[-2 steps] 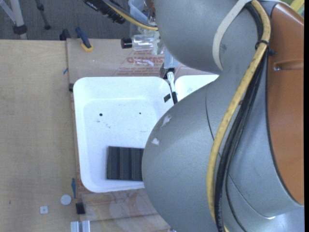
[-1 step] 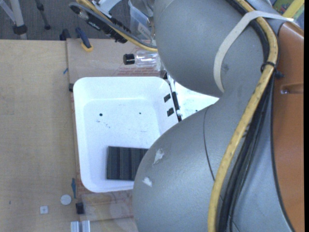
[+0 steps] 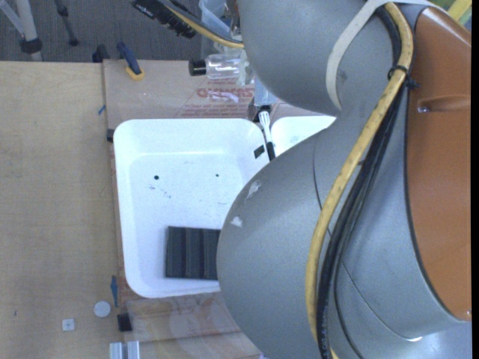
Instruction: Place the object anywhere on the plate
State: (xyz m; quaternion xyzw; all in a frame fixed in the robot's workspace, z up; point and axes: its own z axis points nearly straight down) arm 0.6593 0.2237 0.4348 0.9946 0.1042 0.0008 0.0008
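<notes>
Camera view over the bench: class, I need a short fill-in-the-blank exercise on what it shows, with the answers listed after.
1. The bin at the left of the view is ___ in colour.
2. The dark ribbed block lies in the bin's ___ part, toward the bottom of the view.
3. The arm that covers the block's right end is mostly ___.
4. A ___ cable runs along the arm.

Answers: white; lower; grey; yellow

This is a robotics lab or test cell. A large grey industrial arm (image 3: 322, 223) with a yellow cable (image 3: 352, 178) along it looms over a white bin (image 3: 179, 144) on a plywood bench (image 3: 52, 200), with blue clamps (image 3: 131, 60), tripod legs (image 3: 22, 21) and loose cabling (image 3: 161, 10) behind.
</notes>
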